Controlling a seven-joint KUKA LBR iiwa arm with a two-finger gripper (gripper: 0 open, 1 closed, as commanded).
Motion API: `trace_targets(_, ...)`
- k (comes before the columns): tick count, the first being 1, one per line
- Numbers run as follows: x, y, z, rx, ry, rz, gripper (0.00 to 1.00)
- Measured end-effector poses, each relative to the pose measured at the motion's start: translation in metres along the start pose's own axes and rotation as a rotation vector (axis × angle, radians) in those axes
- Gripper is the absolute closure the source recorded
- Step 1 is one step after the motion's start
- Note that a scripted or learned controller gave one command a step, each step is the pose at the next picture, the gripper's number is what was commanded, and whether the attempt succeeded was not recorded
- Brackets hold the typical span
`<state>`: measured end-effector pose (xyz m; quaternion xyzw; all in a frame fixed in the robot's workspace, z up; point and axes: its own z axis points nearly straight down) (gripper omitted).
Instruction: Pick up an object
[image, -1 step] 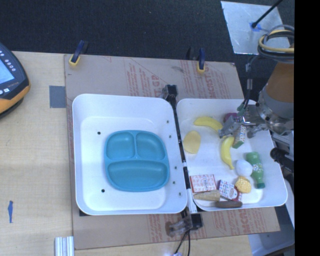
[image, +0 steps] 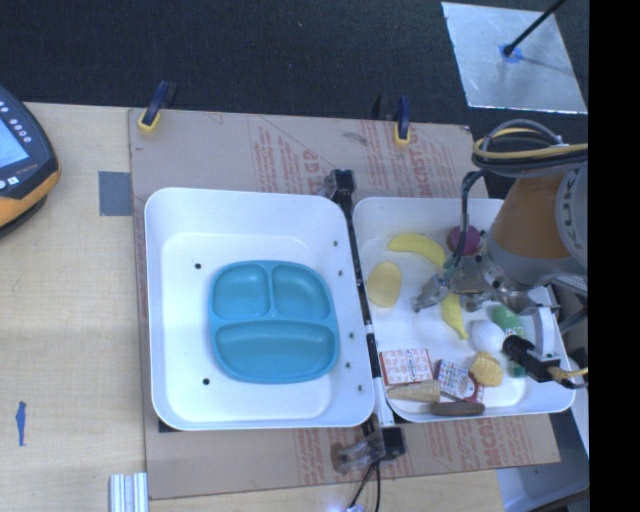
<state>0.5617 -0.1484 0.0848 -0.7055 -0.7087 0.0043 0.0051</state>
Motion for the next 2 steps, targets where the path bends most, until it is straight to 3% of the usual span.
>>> trace_targets(1,-0.002,0.002,-0.017,-0.007,-0.002,-0.001,1.00)
trace_targets(2,0.085,0.041,-0.114,-0.023,0.002,-0.010,1.00)
